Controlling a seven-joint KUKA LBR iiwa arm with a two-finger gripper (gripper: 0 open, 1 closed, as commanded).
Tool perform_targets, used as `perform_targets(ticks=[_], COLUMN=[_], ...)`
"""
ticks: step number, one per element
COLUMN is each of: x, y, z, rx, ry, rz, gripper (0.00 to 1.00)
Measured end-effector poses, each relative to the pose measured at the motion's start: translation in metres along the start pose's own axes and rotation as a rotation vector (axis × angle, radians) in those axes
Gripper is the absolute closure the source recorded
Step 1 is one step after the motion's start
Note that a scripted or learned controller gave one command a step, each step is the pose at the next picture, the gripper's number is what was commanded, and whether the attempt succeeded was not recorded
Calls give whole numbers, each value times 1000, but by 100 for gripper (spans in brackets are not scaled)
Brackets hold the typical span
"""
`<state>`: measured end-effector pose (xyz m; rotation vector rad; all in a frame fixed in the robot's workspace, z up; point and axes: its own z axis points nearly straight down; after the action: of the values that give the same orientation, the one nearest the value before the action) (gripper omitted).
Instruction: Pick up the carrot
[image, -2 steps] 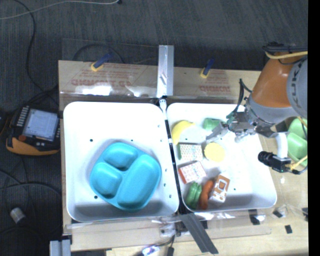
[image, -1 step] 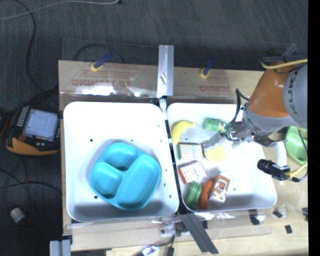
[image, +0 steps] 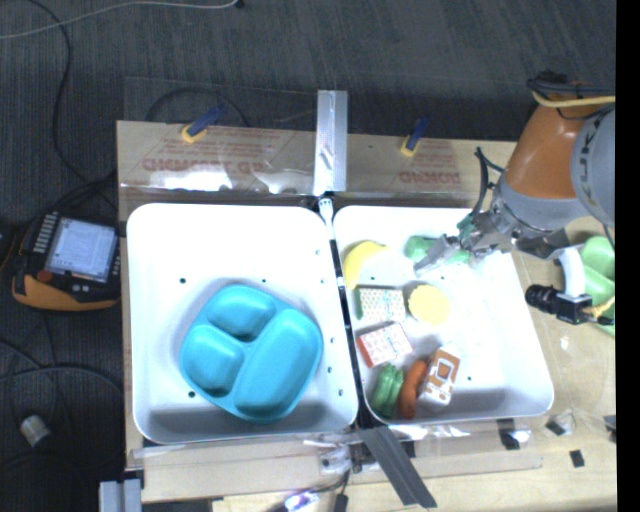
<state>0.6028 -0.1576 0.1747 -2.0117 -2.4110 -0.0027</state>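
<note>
arm: reaches in from right, wrist low over right bin | end effector: grip state unclear | carrot: near front wall

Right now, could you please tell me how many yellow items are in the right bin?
2: a lemon at the back left corner, and a round yellow piece mid-bin. Others may be hidden under the gripper.

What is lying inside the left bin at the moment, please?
A blue divided tray with three compartments lies tilted in the left bin. The compartments look bare. Whatever is beneath the tray is covered.
</note>
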Motion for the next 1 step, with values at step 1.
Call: perform_targets(ticks=[1], x=[-19], y=[30], z=[27], rx=[2], ry=[-2], rz=[151], gripper=[0])
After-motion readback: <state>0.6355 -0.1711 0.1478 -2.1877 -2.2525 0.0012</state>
